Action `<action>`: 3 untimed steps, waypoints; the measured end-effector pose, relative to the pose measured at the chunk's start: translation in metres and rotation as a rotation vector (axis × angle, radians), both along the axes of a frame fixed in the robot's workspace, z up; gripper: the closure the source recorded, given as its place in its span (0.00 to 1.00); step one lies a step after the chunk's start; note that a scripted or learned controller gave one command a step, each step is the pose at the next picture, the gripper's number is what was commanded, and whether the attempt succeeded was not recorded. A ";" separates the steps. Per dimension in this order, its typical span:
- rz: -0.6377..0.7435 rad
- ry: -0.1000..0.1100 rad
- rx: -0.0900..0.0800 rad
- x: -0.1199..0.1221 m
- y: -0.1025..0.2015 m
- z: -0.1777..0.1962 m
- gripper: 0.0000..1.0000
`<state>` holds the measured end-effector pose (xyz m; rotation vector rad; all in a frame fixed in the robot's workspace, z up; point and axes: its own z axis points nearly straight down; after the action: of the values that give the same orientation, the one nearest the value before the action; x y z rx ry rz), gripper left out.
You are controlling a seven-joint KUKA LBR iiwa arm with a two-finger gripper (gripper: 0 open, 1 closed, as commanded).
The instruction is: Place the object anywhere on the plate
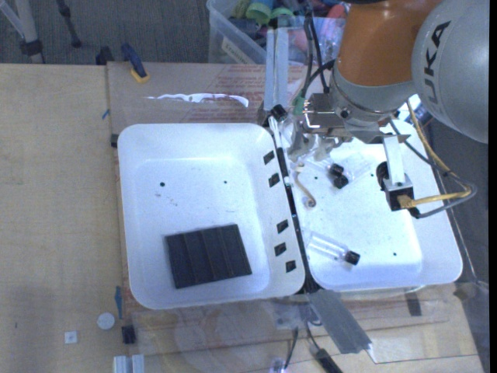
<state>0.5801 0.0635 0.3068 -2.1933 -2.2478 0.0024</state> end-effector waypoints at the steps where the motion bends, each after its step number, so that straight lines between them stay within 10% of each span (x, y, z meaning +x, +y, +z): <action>1: -0.182 0.003 -0.001 -0.022 0.076 -0.012 1.00; 2: -0.246 -0.002 -0.001 0.061 0.068 -0.050 1.00; 3: 0.060 -0.005 0.000 0.065 0.120 -0.035 1.00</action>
<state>0.6452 0.1833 0.2717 -2.1270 -2.3152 -0.0037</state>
